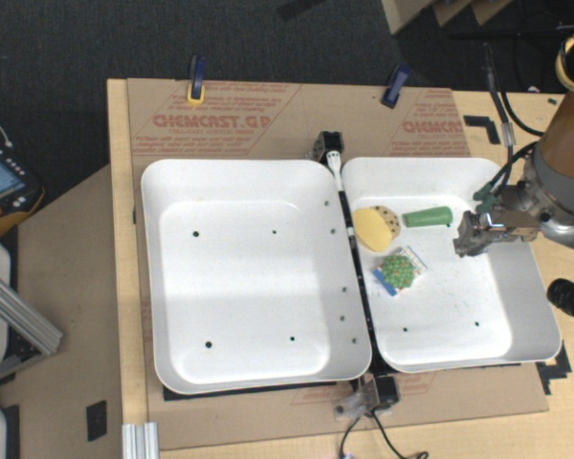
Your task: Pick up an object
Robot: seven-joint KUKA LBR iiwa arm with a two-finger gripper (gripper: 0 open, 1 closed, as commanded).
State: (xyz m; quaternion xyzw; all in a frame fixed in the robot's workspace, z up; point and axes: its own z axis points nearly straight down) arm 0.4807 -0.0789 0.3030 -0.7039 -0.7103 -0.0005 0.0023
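The right bin (517, 338) holds three objects near its left side. A yellow rounded piece (372, 228) lies against the left wall, beside a green cylinder (427, 218) lying flat. Just below them rests a small clear packet with green and blue contents (398, 271). My gripper (469, 240) hangs over the right bin, to the right of the green cylinder and apart from it. Nothing shows between its dark fingers.
The left bin (172, 285) stands beside the right one, with a black divider strip (352, 256) between them. Both rest on a brown cardboard sheet (268, 113) held by two clamps at the back. A cable runs above the arm on the right.
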